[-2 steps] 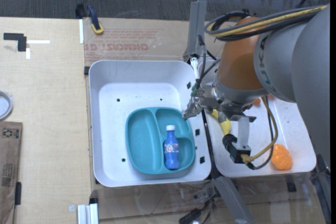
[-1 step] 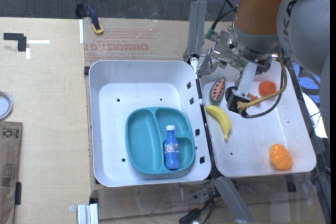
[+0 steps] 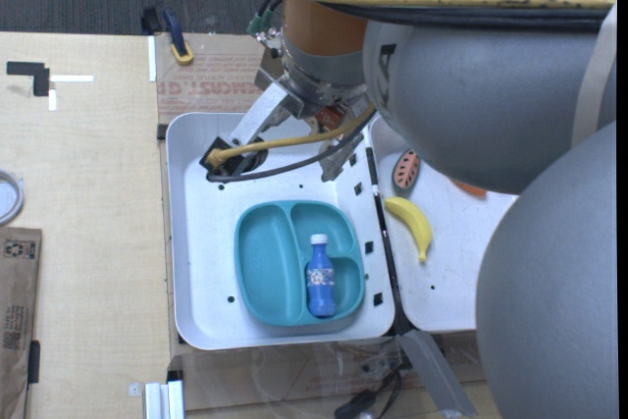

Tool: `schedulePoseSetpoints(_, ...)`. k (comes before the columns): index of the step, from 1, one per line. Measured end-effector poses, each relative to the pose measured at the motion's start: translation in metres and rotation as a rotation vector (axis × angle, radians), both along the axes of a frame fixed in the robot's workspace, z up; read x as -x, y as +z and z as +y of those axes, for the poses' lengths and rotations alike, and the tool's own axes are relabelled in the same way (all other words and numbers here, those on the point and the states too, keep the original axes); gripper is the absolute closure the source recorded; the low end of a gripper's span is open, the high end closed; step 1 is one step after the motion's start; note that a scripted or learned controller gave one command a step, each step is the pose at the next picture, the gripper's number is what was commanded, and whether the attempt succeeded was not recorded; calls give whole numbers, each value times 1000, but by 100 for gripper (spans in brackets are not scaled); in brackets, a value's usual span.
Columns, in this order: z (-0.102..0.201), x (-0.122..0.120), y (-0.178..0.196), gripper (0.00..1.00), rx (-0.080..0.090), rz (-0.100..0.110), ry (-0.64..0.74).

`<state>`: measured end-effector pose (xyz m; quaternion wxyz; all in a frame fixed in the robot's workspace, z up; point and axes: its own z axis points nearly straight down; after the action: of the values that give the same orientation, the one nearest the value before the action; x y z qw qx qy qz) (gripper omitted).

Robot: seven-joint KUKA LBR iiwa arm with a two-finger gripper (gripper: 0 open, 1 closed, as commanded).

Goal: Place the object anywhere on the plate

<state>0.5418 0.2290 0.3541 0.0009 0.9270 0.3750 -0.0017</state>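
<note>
A teal divided plate [image 3: 263, 262] sits in the left white bin [image 3: 196, 240], toward its front. A small blue bottle with a white cap [image 3: 320, 276] lies in the plate's right compartment, cap pointing to the back. My gripper [image 3: 334, 140] hangs above the back of the left bin, near the divider between the bins. It is well clear of the bottle and the plate, with nothing seen in it. The big grey arm covers much of the right bin.
The right bin [image 3: 442, 289] holds a yellow banana [image 3: 412, 225], a watermelon slice toy [image 3: 405, 171] and an orange piece [image 3: 471, 191] half hidden under the arm. On the wooden bench to the left lie a tape roll [image 3: 6, 197] and a brown card packet [image 3: 18, 307].
</note>
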Motion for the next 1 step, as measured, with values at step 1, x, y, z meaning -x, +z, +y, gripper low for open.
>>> schedulePoseSetpoints(1,-1,34,50,0,0,-1,-88)
